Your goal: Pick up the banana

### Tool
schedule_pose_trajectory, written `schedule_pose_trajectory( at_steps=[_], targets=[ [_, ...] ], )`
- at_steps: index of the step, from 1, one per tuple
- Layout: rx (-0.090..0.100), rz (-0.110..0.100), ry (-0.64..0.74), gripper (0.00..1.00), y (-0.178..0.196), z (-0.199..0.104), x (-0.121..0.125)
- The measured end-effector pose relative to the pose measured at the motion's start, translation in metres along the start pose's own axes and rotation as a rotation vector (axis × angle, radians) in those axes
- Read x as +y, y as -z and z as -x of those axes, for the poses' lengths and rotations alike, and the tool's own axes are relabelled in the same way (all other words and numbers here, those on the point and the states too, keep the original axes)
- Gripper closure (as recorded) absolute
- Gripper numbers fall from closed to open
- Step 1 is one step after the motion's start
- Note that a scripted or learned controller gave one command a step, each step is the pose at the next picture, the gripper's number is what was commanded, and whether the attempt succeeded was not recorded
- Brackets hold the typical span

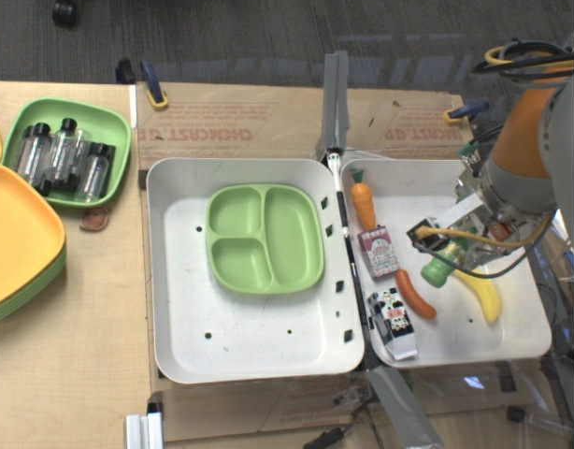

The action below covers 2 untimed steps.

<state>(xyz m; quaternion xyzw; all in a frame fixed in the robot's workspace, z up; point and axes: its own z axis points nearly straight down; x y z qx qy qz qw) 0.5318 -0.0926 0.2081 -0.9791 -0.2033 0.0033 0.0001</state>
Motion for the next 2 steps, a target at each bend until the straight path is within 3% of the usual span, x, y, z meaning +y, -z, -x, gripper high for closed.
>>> schedule_pose_trajectory(
  at_steps=[1,2],
  targets=[
    [0.002,-0.001,0.241,1.0,-0.016,0.06,0.003],
    [0.002,0.0,-0.086,1.0,-0.018,0.047,-0.027]
  ],
)
